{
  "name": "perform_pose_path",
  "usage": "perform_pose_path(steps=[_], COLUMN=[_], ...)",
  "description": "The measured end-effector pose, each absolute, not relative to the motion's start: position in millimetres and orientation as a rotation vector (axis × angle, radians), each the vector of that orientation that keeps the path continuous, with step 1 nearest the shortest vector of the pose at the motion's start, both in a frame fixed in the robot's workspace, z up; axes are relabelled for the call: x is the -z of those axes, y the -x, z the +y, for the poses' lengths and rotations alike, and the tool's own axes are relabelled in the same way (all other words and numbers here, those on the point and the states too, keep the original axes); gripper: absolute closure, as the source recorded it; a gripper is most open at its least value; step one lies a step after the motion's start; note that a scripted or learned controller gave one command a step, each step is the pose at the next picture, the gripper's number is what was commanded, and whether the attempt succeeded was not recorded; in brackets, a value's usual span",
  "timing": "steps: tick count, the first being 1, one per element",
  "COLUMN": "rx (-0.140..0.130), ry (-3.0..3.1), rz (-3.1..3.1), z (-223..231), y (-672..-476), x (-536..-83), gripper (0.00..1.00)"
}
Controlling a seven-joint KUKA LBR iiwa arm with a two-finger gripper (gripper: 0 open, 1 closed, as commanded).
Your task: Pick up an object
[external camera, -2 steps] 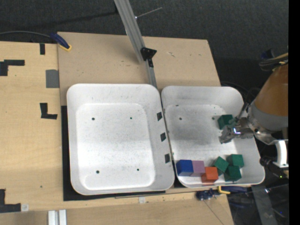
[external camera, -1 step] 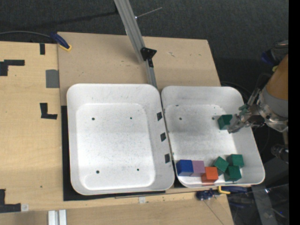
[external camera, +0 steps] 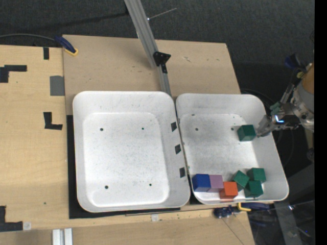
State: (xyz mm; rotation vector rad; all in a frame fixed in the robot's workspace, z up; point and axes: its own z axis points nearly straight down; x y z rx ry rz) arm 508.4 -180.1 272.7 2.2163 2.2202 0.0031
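A green cube (external camera: 246,132) lies by itself in the right bin (external camera: 214,106), close to that bin's right wall. My gripper (external camera: 267,125) hangs over the wall just right of this cube, near it, and I see nothing held in it. Along the bin's front edge sits a cluster: a blue cube (external camera: 201,181), a purple cube (external camera: 216,181), an orange cube (external camera: 230,189) and three green cubes (external camera: 254,188).
The left bin (external camera: 122,147) stands beside the right one, and their rims meet in the middle. A slanted metal bar (external camera: 145,29) runs from the top of the view to the bins' back edge. The wooden bench (external camera: 30,86) extends left.
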Motion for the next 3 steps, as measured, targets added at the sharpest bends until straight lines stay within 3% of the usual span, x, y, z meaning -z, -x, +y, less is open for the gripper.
perform_pose_path(steps=[3], rx=[-0.001], ry=[-2.215], rz=[2.229], z=[-26.4], y=[-566.3], x=[-256.0], gripper=[1.00])
